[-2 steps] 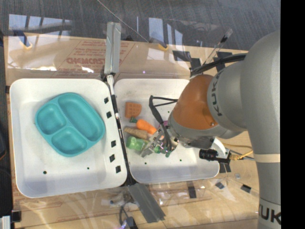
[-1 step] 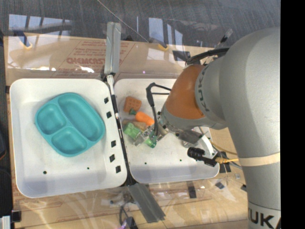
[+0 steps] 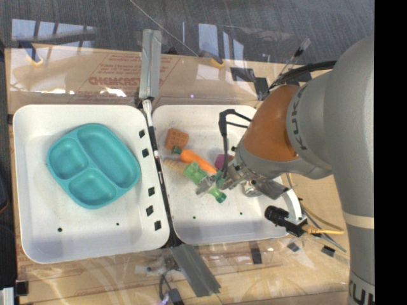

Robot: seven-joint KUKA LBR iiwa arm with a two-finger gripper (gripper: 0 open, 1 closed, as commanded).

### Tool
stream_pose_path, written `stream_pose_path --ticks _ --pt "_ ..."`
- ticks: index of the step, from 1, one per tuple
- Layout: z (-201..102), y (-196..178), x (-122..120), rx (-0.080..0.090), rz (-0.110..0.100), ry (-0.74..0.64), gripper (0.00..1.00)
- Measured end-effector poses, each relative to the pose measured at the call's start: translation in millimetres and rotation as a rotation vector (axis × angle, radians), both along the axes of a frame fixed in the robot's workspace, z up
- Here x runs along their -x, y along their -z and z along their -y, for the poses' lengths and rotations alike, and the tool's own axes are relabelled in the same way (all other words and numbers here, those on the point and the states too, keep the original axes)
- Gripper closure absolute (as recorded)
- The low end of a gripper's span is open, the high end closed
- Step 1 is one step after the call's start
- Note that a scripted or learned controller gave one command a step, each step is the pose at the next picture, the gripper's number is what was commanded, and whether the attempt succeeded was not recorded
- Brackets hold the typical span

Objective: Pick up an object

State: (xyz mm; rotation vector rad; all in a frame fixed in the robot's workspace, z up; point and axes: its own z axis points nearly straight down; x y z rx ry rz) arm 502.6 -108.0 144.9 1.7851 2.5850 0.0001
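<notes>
Several small toys lie in the right bin (image 3: 191, 230): a brown waffle-like square (image 3: 177, 138), an orange carrot (image 3: 198, 161), a tan cone (image 3: 172, 164), a green piece (image 3: 193, 171), a purple piece (image 3: 220, 161) and a green piece (image 3: 220, 196). My gripper (image 3: 210, 185) is low in this bin, just right of the carrot and directly over the green pieces. The wrist and the arm's orange band (image 3: 273, 132) hide the bin's right part.
A teal divided plate (image 3: 93, 164) lies in the left bin (image 3: 38, 234). A ridge with black clips (image 3: 154, 170) separates the two bins. Cables and a black connector (image 3: 280, 216) hang beside the wrist at the right bin's lower right corner.
</notes>
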Motion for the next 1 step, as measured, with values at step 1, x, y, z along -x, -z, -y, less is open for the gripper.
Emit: stream_pose_path --ticks 1 --pt "-47.1 -71.7 19.6 -0.001 0.000 0.137 1.00"
